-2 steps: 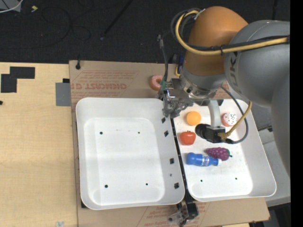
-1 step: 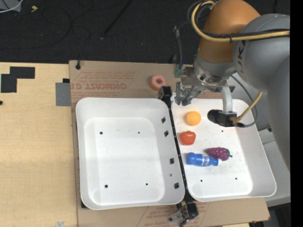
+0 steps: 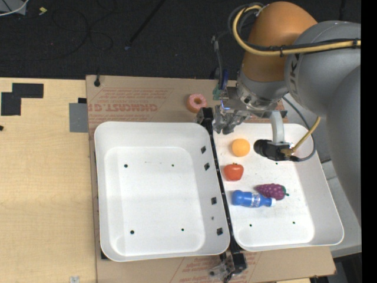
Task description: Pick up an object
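The right bin [image 3: 318, 229] holds an orange ball [image 3: 240, 147], a red tomato-like fruit [image 3: 234, 171], a blue bottle [image 3: 250, 199] lying on its side and a purple grape bunch [image 3: 272, 191]. My gripper [image 3: 225, 124] hangs at the bin's far left corner, just up and left of the orange ball. Nothing shows between its fingers.
The left bin [image 3: 112, 217] sits beside the right one, sharing a dividing rim with black clips [image 3: 213, 175]. A pink ring [image 3: 197, 103] lies on the cardboard behind the bins. The grey arm [image 3: 324, 69] covers the right bin's far right side.
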Controlling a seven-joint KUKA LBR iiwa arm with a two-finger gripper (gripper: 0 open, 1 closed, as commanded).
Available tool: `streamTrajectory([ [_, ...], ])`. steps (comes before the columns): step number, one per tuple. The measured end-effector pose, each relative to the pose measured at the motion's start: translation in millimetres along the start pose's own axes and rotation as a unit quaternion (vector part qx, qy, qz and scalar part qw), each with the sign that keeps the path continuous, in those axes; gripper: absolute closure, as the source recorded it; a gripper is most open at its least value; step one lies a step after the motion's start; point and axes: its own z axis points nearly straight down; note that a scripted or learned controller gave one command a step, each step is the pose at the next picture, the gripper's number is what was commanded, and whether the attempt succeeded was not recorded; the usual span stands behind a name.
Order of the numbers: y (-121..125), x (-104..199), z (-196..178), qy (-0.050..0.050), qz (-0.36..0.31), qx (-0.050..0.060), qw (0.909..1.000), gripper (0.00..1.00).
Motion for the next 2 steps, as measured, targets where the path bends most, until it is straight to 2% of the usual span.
streamTrajectory([
  [1,-0.8,-100.0,11.1,-0.002,0.005,0.000,1.0000,1.00],
  [2,1.5,-62.3,-140.1,0.000,-0.002,-0.010,0.9999,1.00],
])
